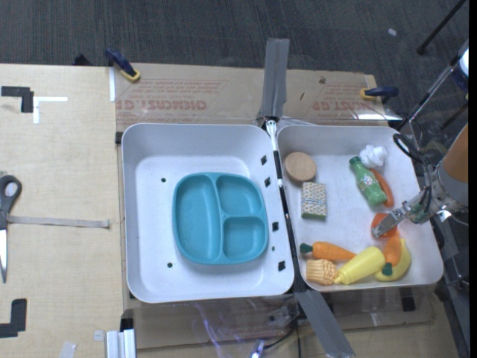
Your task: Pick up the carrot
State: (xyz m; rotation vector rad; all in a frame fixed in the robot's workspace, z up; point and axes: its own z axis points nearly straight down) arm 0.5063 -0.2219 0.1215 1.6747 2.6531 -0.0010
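Orange carrot (333, 252) lies flat, tapering rightward; unheld.

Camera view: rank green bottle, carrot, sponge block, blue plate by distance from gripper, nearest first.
From the gripper at the right bin's right side:
1. Green bottle, just up-left of it.
2. Carrot, lower left, near the front wall.
3. Sponge block, toward the divider.
4. Blue plate, in the left bin.
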